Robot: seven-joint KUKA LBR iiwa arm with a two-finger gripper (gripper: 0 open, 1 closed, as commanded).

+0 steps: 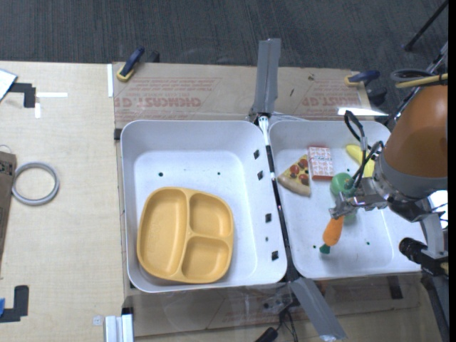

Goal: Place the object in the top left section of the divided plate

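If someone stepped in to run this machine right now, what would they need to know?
Gripper: low in the right bin, above the toy carrot's top end; grip unclear.
Same bin: pizza slice, red box, green ball, banana.
Yellow divided plate sits in the left bin, nothing in it.
Done: nothing placed.
Left: pick an object and set it in the plate's top left section.

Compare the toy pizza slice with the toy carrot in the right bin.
The triangular toy pizza slice is yellow with red spots; the orange toy carrot has a green end. The pizza slice is flat and wedge-shaped; the carrot is slim and elongated. The pizza slice lies near the bin's left wall, apart from the arm; the carrot lies right under the gripper. Both rest in the right white bin.
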